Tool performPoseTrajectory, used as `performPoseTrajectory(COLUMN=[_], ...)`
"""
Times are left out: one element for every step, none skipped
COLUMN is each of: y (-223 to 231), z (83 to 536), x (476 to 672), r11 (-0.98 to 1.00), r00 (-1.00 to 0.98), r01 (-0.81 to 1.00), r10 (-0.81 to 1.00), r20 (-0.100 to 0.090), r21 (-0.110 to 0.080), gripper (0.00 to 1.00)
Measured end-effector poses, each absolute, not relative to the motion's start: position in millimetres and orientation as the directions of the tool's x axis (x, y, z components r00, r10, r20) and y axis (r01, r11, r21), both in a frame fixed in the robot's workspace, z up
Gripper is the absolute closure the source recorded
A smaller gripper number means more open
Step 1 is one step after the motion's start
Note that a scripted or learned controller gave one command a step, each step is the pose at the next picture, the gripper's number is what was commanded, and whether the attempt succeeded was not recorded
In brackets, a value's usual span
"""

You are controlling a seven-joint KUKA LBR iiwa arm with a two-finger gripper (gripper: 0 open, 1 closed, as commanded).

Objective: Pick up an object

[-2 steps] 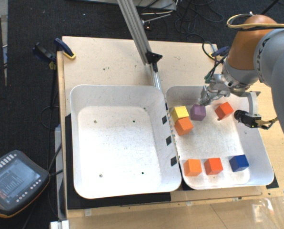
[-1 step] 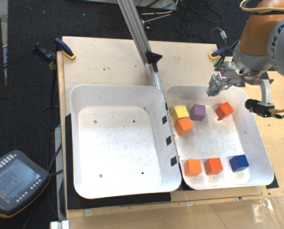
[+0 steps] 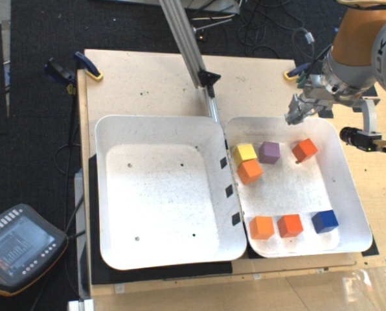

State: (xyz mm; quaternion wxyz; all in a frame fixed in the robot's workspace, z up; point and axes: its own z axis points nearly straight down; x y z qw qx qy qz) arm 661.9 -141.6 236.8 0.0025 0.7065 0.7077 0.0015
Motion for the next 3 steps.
performPoseTrajectory(y=[-89.4, -39.4, 12.0], z=[235.0, 244.3, 231.2], x=[675.9, 679.3, 680.3], r11=[0.008, 0.008, 0.007], r00=[-0.008, -0.008, -0.007], r01=[1.0, 1.0, 1.0], r10=[1.0, 1.0, 1.0], r20=[0.001, 0.001, 0.001], r21=[0.004, 0.003, -0.001], gripper=[1.0, 1.0, 1.0])
